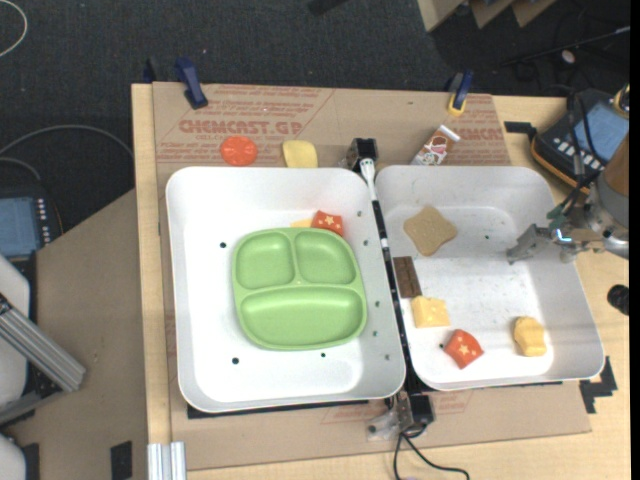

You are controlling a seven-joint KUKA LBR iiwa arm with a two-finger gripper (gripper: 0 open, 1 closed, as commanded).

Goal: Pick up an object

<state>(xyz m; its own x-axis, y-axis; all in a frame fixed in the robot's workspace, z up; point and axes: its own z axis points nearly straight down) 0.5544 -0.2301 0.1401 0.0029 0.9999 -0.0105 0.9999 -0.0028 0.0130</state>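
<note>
Gripper (522,247) over right bin (560,363) — nothing held — near toast piece (429,229)

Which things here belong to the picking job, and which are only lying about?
Job: hand; right bin's toast slice, cheese wedge, red piece, yellow piece.
Lying about: green divided plate, orange disc, blue clamps.

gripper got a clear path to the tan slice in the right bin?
Probably yes. The gripper sits over the right bin, and the tan slice lies flat and alone, with bare floor between them.
</note>
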